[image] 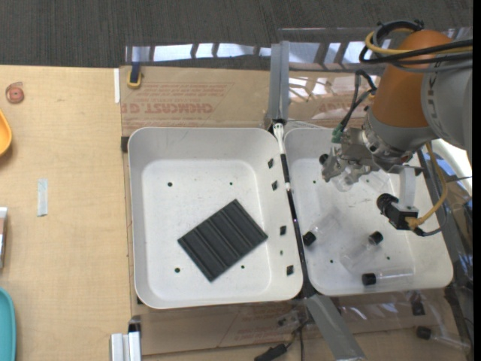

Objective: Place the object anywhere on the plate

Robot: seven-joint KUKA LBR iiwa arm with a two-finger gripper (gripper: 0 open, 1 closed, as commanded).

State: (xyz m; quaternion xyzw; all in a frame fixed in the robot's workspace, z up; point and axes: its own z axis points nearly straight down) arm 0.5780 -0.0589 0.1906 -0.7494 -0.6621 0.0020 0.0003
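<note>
Arm hangs over the right bin, right of the plate, so you're likely at pickup. Gripper: can't tell if it's open or holding anything. The object looks like the faint clear piece, well right of the plate.

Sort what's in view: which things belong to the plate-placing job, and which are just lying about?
Job: tool; dark ribbed plate in the left bin; small black pieces in the right bin, possibly the object.
Lying about: cardboard sheet; orange item; teal item; grey strip.
</note>
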